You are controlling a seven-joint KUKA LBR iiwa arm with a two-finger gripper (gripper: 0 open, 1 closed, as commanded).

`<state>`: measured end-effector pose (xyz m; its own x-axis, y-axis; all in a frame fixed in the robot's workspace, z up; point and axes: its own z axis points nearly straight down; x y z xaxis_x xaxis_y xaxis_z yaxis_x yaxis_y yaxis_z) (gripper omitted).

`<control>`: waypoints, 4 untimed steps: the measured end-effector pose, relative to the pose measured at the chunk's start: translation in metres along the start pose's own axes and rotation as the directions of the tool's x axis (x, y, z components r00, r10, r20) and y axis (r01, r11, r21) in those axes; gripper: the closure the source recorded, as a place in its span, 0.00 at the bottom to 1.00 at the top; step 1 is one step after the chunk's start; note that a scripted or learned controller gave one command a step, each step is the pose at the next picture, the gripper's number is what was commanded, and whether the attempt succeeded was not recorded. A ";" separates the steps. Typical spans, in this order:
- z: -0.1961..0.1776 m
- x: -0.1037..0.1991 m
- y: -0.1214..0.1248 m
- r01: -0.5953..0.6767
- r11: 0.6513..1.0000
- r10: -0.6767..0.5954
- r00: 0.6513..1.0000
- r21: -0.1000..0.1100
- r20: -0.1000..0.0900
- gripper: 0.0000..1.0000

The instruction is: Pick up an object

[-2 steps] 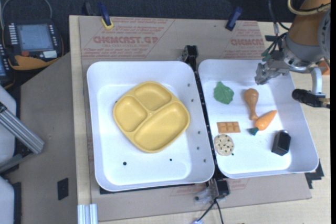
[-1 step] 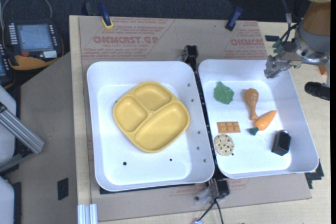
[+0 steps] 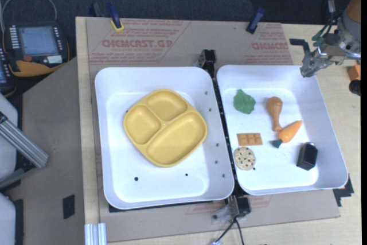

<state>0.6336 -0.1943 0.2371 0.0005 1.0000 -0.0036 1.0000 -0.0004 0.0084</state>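
- Camera view: the gripper [image 3: 309, 66] hangs at the far right corner of the right bin [image 3: 330, 181], above its rim. The arm behind it runs off the right edge of the picture, so most of it is cut off.
- The gripper's tip is small and dark against the bin wall; I cannot tell how it stands, and nothing is seen gripped in it.
- In the right bin lie the things to pick: a green leafy piece [image 3: 244, 101] toward the far left, an orange-brown drumstick [image 3: 274, 112] beside it, and a carrot [image 3: 290, 131] just to the near right of the drumstick's thin end, touching it or nearly so.
- A square cracker [image 3: 249, 139] lies near the bin's left wall, with a round speckled cookie [image 3: 245, 158] just below it; whether the two touch is hard to make out.
- A small black block [image 3: 307, 156] sits near the right wall, apart from the rest; its shape is unclear.
- All of these are well apart from the gripper.
- The left bin [image 3: 114, 181] holds a yellow divided plate [image 3: 166, 126] with three compartments, lying flat near the middle.
- Both bins rest on a brown board [image 3: 172, 37] with red lettering, partly hidden under the bins.
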 end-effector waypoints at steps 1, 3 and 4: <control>-0.009 0.000 0.001 0.001 1.000 -0.001 1.000 0.004 -0.001 1.00; -0.002 0.105 -0.034 0.006 1.000 -0.006 1.000 0.011 -0.006 1.00; -0.009 0.153 -0.051 0.006 1.000 -0.006 1.000 0.010 -0.007 1.00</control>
<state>0.5830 -0.0412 0.2453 -0.0055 1.0000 0.0030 1.0000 0.0055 -0.0019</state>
